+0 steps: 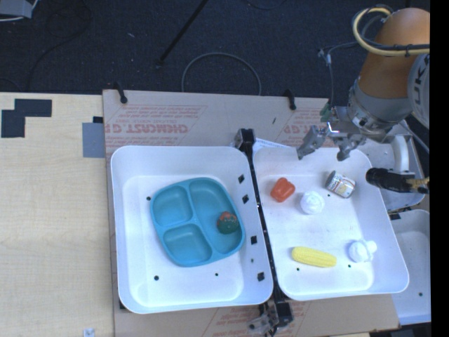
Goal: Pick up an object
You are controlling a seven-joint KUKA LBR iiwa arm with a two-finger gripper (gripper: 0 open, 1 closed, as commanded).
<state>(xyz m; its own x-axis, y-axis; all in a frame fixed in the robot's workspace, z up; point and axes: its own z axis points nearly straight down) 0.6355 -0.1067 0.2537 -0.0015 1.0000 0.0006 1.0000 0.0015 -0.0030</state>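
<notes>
My gripper (327, 147) hangs over the far edge of the right bin (389, 272), open, with nothing between its fingers. Below it in that bin lie a red-orange piece (283, 189), a small white round piece (312, 203), a little tin-like can (340, 184) on its side, a yellow corn cob (313, 257) and a white cap-shaped object (360, 250). The can is the nearest thing, just in front and to the right of the fingers.
The left bin (133, 272) holds a blue divided plate (196, 220) with a small green and brown ball (227, 222) in its right compartment. A black divider (254, 209) runs between the bins. Cardboard lies under both.
</notes>
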